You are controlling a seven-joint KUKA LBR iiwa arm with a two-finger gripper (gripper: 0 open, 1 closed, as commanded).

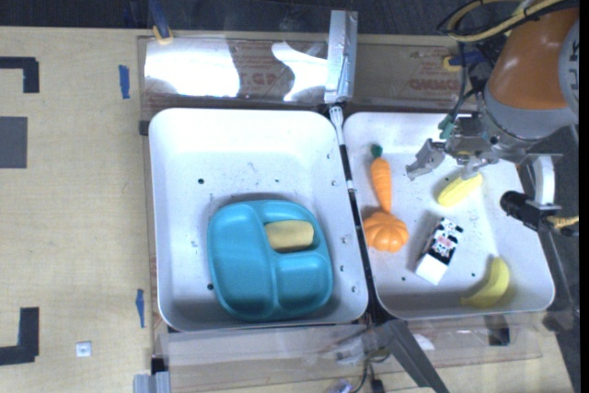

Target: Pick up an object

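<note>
The right bin (543, 290) holds a carrot (381, 183), a small orange pumpkin (386, 232), a white and black carton (440, 251), a yellow banana-like piece (490, 283) and a pale yellow object (458, 189). My gripper (451, 161) hangs over the bin's upper right part, just above the pale yellow object. Its fingers (424, 160) stand open, spread to either side, with nothing between them. The grey arm with its orange band (534, 60) comes in from the right.
The left bin (175, 152) holds a blue divided tray (269, 260) with a yellow item (290, 236) in its upper right compartment. A metal divider (341, 55) and shiny film (230, 64) stand behind the bins. Cables (497, 14) hang near the arm.
</note>
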